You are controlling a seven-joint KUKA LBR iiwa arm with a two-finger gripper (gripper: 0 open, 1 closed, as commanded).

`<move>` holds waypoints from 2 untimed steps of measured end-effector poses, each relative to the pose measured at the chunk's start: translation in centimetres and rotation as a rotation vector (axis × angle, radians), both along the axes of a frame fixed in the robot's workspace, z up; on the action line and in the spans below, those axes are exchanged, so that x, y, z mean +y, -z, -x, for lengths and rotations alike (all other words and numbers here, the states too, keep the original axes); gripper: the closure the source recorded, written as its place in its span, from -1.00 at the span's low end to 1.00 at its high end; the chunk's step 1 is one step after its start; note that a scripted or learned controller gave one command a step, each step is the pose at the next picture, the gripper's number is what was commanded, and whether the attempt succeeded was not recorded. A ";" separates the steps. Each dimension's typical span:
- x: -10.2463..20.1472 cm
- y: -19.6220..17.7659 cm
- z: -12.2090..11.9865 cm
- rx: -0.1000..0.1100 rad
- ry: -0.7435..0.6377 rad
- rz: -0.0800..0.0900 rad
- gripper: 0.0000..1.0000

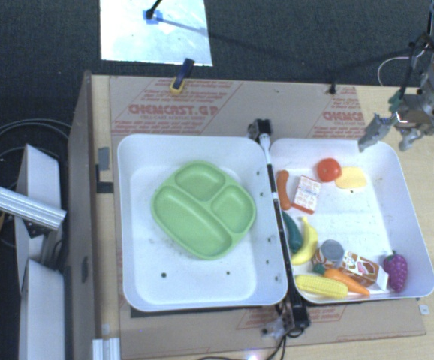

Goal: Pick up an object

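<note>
Cardboard printed in red covers the bench, dark carpet lies behind it, and on the cardboard two white bins sit side by side, touching along a black seam.

Nothing has been picked up yet, as far as I can judge: every toy lies in the right bin [405, 201], and the gripper [392, 132] hangs above that bin's far right corner with its two grey fingers spread apart and bare air between them. Choosing a toy, descending, closing and lifting are all left to do.

Nearest the gripper is the tomato [328, 169], round, red and glossy, touching a smooth yellow lemon [353, 177] on its right. Just left of the tomato lies a flat white carton [305, 194] with red print, and left of that a thin orange carrot [282, 190] runs along the seam. Nearer the camera from the tomato come a curved banana [305, 247] beside something dark green, then a small can [331, 250] with a dull grey lid, a printed box [361, 268], a second orange carrot, and knobbly yellow corn [322, 285] against the bin's near wall. Purple grapes [396, 270], a lumpy cluster, sit in the near right corner. All look like hard moulded plastic; the rounded ones may slip between fingers.

Well left of the tomato, the left bin [142, 276] holds a pale green plate [203, 209], oval, matte, divided into three compartments.
</note>
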State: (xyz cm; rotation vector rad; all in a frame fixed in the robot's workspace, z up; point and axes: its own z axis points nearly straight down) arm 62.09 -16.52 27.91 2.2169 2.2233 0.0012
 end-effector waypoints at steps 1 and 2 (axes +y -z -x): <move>2.8 9.9 -4.1 0.005 -0.005 -0.002 -1.00; 3.9 20.0 -4.7 0.004 -0.003 -0.002 -1.00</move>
